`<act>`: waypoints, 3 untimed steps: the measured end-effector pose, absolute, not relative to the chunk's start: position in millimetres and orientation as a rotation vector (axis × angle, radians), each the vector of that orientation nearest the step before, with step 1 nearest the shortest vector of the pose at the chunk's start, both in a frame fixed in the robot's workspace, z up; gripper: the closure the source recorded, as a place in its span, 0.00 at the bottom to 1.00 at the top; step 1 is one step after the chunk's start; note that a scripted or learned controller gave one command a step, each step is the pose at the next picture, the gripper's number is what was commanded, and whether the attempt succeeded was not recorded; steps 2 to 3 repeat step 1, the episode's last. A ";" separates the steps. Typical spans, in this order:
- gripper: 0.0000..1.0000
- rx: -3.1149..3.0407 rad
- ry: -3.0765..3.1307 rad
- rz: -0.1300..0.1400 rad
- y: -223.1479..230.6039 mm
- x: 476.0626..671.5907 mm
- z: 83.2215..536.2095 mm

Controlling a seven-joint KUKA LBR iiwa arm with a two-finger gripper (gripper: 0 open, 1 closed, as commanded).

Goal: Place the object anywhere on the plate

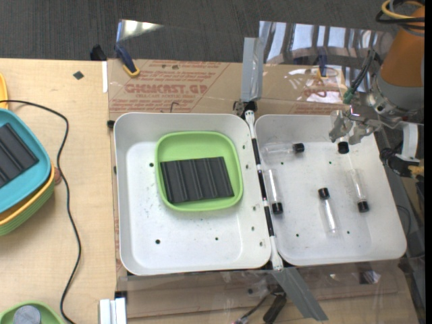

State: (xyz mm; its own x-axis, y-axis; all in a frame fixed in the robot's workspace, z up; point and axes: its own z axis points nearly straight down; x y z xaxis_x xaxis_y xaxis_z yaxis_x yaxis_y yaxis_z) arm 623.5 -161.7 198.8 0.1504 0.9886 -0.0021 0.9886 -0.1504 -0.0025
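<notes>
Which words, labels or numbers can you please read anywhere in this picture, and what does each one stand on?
"CHEMCAST GP" as best it reads, in large red letters; the middle letters are blurred: on the brown protective paper sheet behind the left shallow white bin.
Smaller red lines above and below it on that sheet: too small and blurred to read.
Clear plastic tubes with black caps in the right shallow white bin: no legible marking.

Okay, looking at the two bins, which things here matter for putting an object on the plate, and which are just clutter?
For the job:
- green plate, in the left bin
- clear tubes with black caps scattered in the right bin
- end effector, over the right bin's far corner

Lying about:
- stacked teal trays on the bench
- black cable
- cardboard sheet behind the bins
</notes>
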 end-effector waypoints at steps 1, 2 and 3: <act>0.00 -2.383 -2.047 0.005 -161.7 623.6 199.0; 0.00 -2.383 -2.047 0.005 -161.7 623.6 199.0; 0.00 -2.383 -2.047 0.005 -161.7 623.6 199.0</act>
